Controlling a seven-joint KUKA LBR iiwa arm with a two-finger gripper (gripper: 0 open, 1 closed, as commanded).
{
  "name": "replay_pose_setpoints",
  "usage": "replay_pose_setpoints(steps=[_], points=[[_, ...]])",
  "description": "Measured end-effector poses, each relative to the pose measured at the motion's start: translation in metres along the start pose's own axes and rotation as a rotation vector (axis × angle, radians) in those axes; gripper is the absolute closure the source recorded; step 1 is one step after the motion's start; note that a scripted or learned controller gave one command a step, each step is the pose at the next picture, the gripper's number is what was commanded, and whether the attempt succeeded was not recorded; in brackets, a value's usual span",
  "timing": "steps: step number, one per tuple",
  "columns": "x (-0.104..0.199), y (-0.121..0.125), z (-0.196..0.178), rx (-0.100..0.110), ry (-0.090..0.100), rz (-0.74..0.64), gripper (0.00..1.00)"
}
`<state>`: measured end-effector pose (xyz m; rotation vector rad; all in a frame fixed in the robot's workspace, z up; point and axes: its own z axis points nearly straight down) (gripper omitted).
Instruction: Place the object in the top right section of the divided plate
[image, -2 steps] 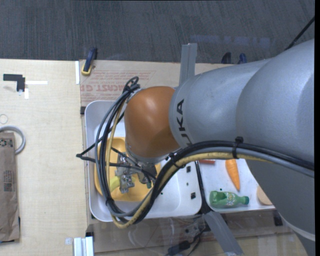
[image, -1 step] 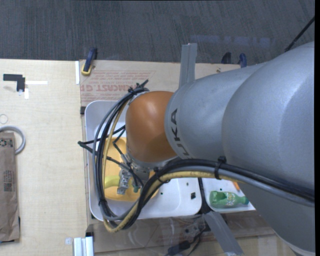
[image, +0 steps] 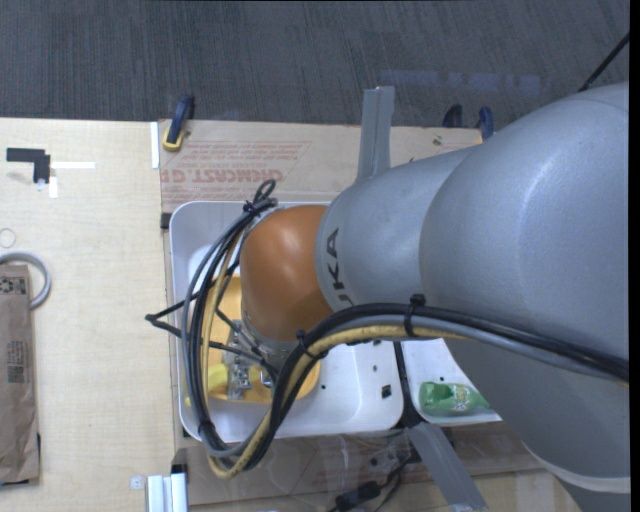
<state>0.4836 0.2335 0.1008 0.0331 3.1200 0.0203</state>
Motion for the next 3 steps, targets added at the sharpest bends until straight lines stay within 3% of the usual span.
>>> replay_pose_setpoints(steps=[1, 2, 3], points=[[-0.024, -0.003, -0.117, 0.010, 0.021, -0.347, 1.00], [-0.024, -0.003, -0.004, 0.005, 0.014, -0.504, 1.00], [-0.012, -0.100, -0.005, -0.003, -0.013, -0.700, 1.00]])
